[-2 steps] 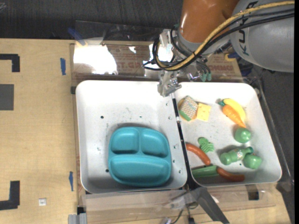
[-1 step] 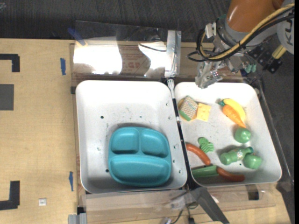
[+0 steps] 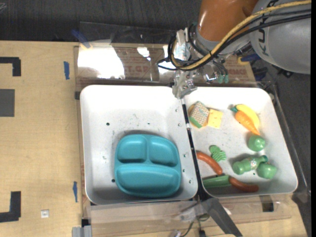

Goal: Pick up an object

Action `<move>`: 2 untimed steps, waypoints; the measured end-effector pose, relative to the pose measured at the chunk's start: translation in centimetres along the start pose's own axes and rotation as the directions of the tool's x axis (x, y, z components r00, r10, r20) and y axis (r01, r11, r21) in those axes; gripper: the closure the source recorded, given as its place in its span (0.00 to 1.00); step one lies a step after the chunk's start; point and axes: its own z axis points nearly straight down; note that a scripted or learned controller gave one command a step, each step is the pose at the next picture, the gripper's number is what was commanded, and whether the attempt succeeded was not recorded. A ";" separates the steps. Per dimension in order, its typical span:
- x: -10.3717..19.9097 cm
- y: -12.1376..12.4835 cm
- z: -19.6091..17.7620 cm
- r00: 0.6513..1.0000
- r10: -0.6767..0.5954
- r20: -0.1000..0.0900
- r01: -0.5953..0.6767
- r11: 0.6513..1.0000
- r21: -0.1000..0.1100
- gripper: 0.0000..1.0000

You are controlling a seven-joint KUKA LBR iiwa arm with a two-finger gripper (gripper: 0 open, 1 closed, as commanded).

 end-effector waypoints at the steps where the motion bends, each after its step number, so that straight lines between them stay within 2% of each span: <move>1: 3.7 -16.3 -1.5 0.997 0.076 0.006 -0.076 0.997 0.010 1.00; 2: 2.0 -9.2 0.5 0.998 0.066 0.001 -0.066 0.998 0.002 1.00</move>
